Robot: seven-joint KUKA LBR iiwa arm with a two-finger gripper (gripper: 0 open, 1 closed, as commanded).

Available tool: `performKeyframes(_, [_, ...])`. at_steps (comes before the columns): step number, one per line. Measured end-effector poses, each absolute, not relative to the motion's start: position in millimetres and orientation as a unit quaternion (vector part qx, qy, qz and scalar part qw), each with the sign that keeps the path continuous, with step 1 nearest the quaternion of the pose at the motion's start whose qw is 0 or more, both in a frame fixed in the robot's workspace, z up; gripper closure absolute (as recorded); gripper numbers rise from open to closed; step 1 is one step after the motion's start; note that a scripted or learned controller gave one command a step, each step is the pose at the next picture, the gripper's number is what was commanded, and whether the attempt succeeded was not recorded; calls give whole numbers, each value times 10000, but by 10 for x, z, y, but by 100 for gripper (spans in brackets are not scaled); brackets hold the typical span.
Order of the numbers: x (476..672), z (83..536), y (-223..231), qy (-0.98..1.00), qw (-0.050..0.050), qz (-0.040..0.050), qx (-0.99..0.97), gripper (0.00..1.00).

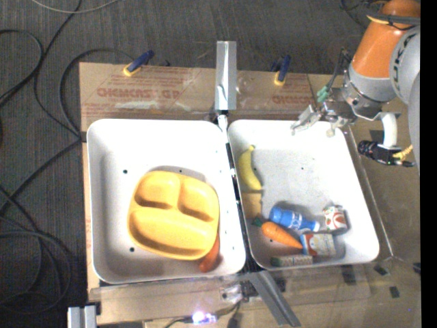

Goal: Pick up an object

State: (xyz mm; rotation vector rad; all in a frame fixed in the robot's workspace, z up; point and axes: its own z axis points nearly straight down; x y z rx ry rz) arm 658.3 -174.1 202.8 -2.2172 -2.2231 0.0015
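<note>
My gripper (317,120) hangs over the far rim of the right bin (355,176), with its two pale fingers spread open and nothing between them. Below it in that bin lie a yellow banana (249,169) along the left wall, a blue bottle (292,219), an orange carrot (281,234), a small red-and-white can (334,219) and a red-and-white carton (319,243). All of these sit well toward the near side, apart from the gripper.
The left bin (109,156) holds a yellow divided plate (176,214) with a reddish-orange item (212,255) poking out under its near right edge. A thin dark stick (290,260) lies by the right bin's near wall. Blue-and-yellow clamps (138,63) grip the cardboard behind the bins.
</note>
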Motion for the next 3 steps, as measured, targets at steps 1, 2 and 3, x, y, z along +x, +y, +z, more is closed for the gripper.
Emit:
performKeyframes(1, [5616, 883, -1764, -7748, -31, -12, -6322, 0])
performKeyframes(2, [4932, 936, -1287, -8096, -3, -1, -5870, 0])
performKeyframes(3, [5475, 2208, -1597, -7856, -6, 9, -6187, 0])
